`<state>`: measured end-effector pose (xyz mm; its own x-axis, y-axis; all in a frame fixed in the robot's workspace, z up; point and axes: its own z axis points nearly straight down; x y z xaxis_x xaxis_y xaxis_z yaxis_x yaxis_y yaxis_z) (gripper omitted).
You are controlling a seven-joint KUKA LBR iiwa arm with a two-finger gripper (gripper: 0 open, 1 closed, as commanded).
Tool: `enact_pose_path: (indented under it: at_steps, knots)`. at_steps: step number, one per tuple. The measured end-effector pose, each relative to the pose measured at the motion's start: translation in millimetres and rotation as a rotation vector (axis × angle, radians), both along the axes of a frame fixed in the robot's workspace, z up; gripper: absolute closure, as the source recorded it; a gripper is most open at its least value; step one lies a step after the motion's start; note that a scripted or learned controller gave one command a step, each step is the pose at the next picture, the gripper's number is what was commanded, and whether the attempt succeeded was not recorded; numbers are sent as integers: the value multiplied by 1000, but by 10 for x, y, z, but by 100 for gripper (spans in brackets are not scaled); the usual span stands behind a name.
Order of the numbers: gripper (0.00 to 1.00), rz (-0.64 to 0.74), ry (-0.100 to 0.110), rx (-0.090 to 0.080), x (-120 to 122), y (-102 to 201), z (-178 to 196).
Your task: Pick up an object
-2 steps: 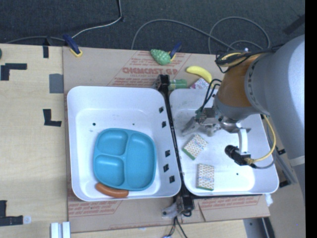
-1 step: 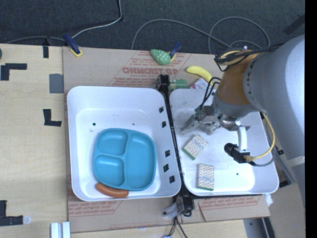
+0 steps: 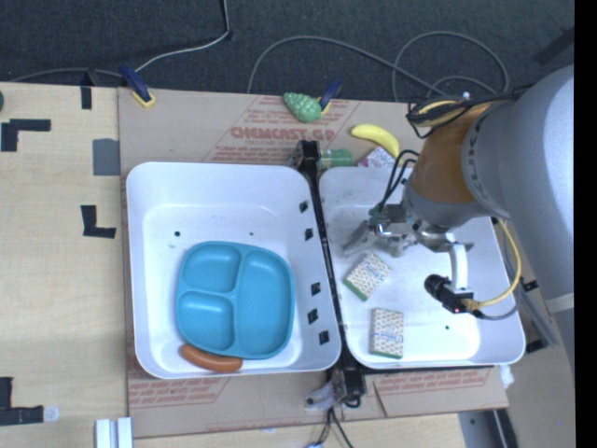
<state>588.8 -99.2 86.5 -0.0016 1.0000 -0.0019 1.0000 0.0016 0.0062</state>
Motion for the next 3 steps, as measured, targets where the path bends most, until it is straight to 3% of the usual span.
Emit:
enact_pose_path:
  at_steps: [1, 2, 3]
  knots:
    - [0, 0, 3, 0, 586, 43, -10]
    - [0, 1, 5, 1, 799, 53, -14]
    - [0, -2, 5, 1, 74, -12, -3]
